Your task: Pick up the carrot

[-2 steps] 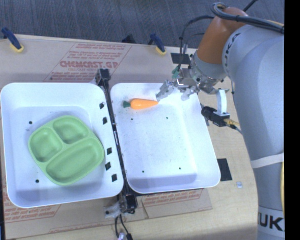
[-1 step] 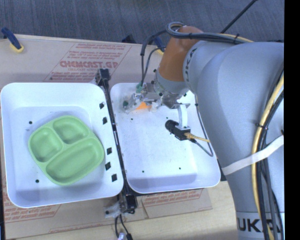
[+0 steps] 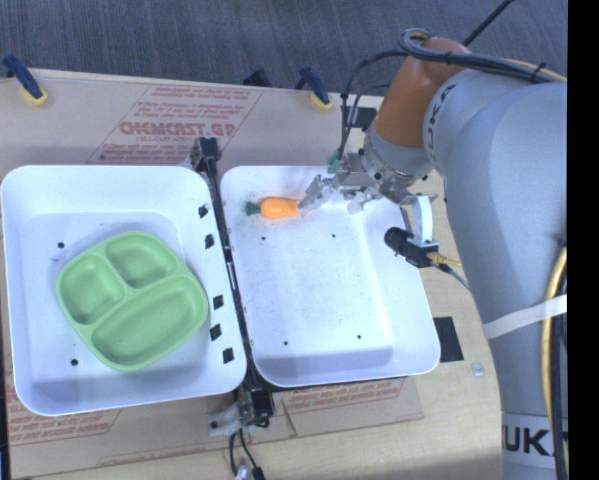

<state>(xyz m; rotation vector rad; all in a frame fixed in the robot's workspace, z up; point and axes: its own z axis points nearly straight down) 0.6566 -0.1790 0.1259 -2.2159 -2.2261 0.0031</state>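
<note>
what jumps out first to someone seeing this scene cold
The bulky grey arm with its orange band fills the right side, its gripper reaching into the right bin. Just beside the gripper tip lies the small orange carrot, near that bin's far edge. In the left bin sits a pale green divided plate.

A dark grey ribbed carpet (image 3: 179, 13) covers the floor at the far side. Nearer stands a pale wooden bench (image 3: 459, 388), topped with a brown cardboard sheet (image 3: 179, 118) printed in red, held at its far edge by blue clamps (image 3: 24, 78).
</note>
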